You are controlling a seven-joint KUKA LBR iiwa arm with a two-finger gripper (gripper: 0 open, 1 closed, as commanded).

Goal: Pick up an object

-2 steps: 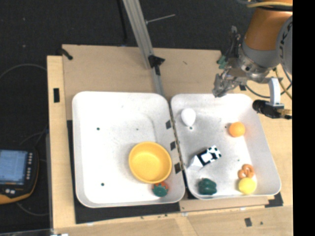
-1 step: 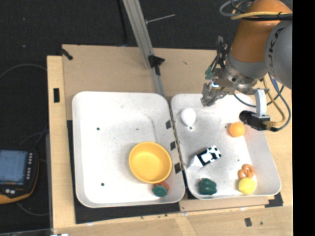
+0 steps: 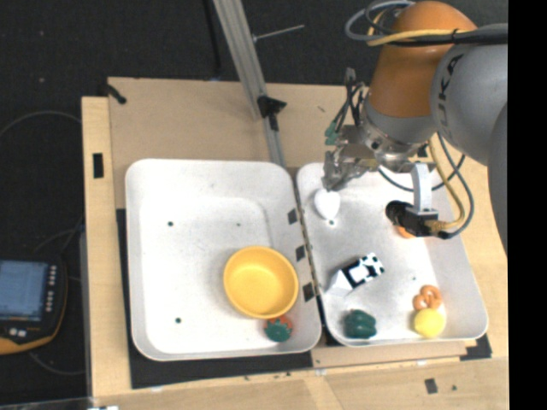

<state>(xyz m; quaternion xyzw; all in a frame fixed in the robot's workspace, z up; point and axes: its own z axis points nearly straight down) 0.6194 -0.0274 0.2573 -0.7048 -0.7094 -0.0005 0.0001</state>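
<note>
We see the gripper (image 3: 342,171) poised over the upper-left corner of the right bin (image 3: 453,272), beneath the arm's orange band (image 3: 414,54). Its dark fingers point down toward a small white object (image 3: 326,203); whether that object sits between the fingertips or just below them, we cannot tell, nor can we tell how wide the pincer stands.

Taking the gripper as the dial's centre, we find the white object at six o'clock, just beside the bin's left wall. At about five o'clock lies a black-and-white block (image 3: 360,272), and farther along the same bearing a dark green object (image 3: 360,324) rests near the bin's lower rim. Toward four o'clock, in the lower-right corner, an orange pretzel-like piece (image 3: 426,298) touches a yellow rounded toy (image 3: 428,321).

At seven o'clock, in the left bin (image 3: 171,203), we note a yellow bowl (image 3: 260,280) standing upright, with a small green-and-orange object (image 3: 278,329) just below it at the rim. A grey metal pole (image 3: 248,67) runs off toward eleven o'clock. A handheld pendant (image 3: 26,301) lies well apart at the far left.
</note>
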